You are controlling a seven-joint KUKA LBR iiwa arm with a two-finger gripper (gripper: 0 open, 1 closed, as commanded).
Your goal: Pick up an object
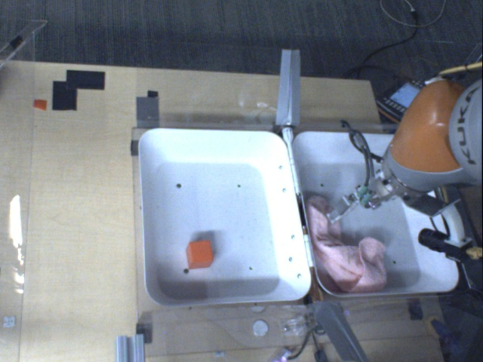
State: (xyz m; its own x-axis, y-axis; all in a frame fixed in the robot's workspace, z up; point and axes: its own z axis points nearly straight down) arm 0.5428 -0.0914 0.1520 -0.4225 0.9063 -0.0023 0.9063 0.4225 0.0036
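A: What lies in the two bins?

B: The left bin (158, 202) carries a small orange block (200, 254), resting on the floor of the bin toward its near left part, well apart from the walls. The right bin (324, 157) carries a pink cloth (343, 253), crumpled along the bin's left wall and near edge, touching the divider side.

A: And the arm?

B: The arm (430, 138), grey with a broad orange band, reaches in from the right and hangs over the right bin. Its hand (355, 202) points down and leftward, toward the upper end of the pink cloth, just beside it.

A: Is the hand clenched on the cloth?

B: I cannot tell. The tip is small and partly lost among cables (361, 151) and greenish fittings; whether it is released or closed does not show, and no cloth is visibly lifted by it.

A: What else stands on the table?

B: The table (75, 225) is pale wood. Black patches (74, 87) and a tiny orange square (40, 105) sit near its far left corner. A grey upright post (288, 89) stands behind the seam between the bins.
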